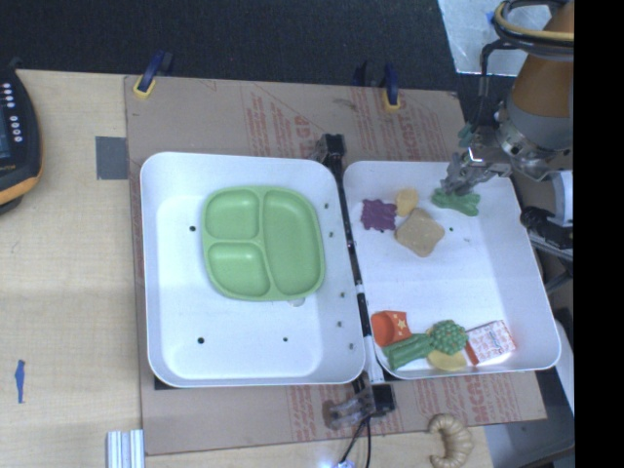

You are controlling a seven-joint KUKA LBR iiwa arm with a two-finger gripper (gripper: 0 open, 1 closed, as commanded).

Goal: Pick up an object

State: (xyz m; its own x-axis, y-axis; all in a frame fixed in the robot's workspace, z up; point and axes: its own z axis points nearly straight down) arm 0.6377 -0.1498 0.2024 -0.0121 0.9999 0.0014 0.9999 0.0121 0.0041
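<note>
Nearest me, along the front wall of the right-hand bin [531,291], a little heap has gathered: a red piece [389,326], a green broccoli-like toy [429,343], something yellow [449,362] tucked under it and a small red-and-white carton [490,341], all touching or nearly so, which I'd judge makes them awkward to pick singly. Beside it the left-hand bin [161,261] holds a green divided plate [263,242], lying flat and well apart from everything else. Further back in the right-hand bin sit a tan block [419,233], a purple piece [378,214] and a small yellow one [407,201], close together. Farthest off, at the back right corner, the gripper [462,185] is down low over a small green object [456,201], seemingly touching its top; whether it is apart or closed on it I cannot tell. That green piece looks to be the chosen target, standing clear of its neighbours.
</note>
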